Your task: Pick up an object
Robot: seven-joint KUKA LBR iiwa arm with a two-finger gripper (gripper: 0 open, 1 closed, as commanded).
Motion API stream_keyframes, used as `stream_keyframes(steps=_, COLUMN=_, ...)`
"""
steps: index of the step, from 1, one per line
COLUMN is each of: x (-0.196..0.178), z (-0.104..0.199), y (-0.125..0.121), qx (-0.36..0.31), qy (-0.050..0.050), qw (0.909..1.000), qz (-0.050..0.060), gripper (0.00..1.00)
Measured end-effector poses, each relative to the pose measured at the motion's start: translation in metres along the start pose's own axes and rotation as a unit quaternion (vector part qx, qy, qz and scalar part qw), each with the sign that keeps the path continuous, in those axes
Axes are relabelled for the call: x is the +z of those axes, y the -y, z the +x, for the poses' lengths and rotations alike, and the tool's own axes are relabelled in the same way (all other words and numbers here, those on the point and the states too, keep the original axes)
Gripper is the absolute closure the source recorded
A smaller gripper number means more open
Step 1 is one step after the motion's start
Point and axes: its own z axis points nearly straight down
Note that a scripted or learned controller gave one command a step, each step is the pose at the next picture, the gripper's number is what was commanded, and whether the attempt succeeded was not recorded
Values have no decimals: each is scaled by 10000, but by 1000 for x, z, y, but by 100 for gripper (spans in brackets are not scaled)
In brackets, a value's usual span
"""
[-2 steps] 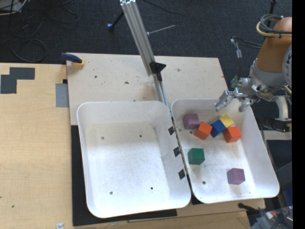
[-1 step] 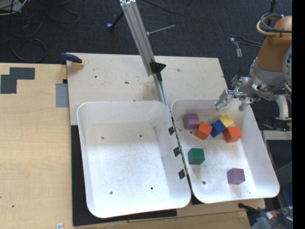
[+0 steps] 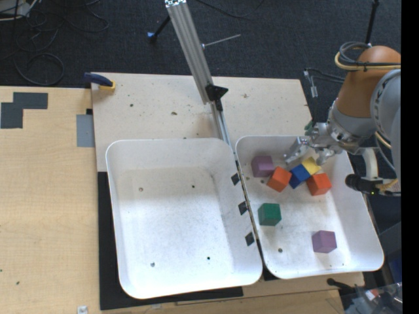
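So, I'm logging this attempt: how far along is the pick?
Done: the gripper has reached the right bin, low over the block cluster. In hand: nothing visibly; the yellow block, blue block and orange blocks lie on the floor. Left: grasping and lifting one.
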Motion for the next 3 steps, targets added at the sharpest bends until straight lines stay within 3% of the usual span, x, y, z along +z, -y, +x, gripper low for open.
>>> stream_keyframes(steps=1, x=24, z=-1, y=-1, qx=14, qy=13, qw=10000, qz=-49, gripper=0)
stream_keyframes(steps=2, x=17, z=-1, y=0, qx=1, qy=11, qw=10000, qz=-29, gripper=100)
stream_keyframes(steps=3, x=-44, z=4, y=-5, qx=4, qy=13, qw=10000, qz=-66, gripper=100)
